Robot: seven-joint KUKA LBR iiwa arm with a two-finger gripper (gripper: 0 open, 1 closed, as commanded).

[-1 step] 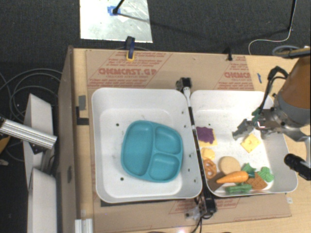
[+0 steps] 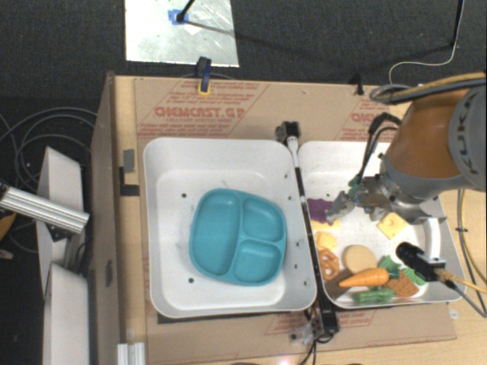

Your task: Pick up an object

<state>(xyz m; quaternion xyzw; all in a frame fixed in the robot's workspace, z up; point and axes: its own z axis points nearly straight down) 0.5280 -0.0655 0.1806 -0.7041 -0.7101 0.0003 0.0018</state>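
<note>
The right bin point(image 2: 335, 158) holds several toy foods. A purple piece point(image 2: 319, 207) lies at its left side, with a small yellow piece point(image 2: 316, 222) just below it. Toward the front are a pale orange piece point(image 2: 326, 239), a brown pretzel point(image 2: 329, 261), a tan round bun point(image 2: 359, 258), an orange carrot point(image 2: 365, 278) and a green pod point(image 2: 373, 296). A yellow cheese slice point(image 2: 390, 225) lies at the right. My gripper point(image 2: 348, 201) hangs over the middle of this bin, just right of the purple piece, with nothing visibly held.
The left bin point(image 2: 175, 166) holds a blue divided plate point(image 2: 237, 236). A green leafy piece point(image 2: 392, 265) and an orange waffle-like piece point(image 2: 408, 286) sit at the right bin's front right. A black divider rail point(image 2: 300, 196) runs between the bins.
</note>
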